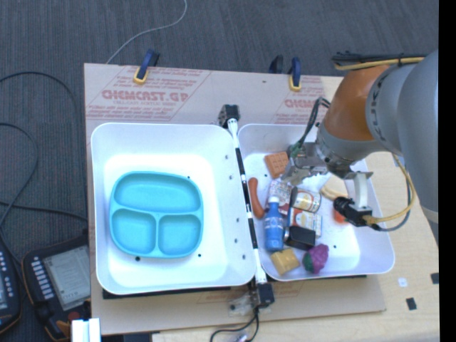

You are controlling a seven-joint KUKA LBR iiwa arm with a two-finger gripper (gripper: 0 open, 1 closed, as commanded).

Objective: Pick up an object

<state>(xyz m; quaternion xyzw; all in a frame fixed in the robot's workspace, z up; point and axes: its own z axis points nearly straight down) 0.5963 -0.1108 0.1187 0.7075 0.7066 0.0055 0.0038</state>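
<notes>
Camera view: gripper [298, 164] sits low in the right bin [377, 258], centre-right of frame, above the blue bottle [273, 226] and small jar [306, 202] (finger state can't be told). Left bin [100, 191] holds a blue divided tray [157, 214]. A purple object [316, 256] lies at lower right.

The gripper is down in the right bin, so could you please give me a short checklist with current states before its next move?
1. Gripper over the right bin: ok, it is above the pile.
2. Object between the fingers: cannot tell, the wrist hides them.
3. Targets within the bin: ok, blue bottle, purple item and orange stick lie inside.
4. Room around targets: not ok, items are crowded and touching.
5. Cable clear of the pile: cannot tell.
6. Blue tray sits in the left bin: ok.
</notes>
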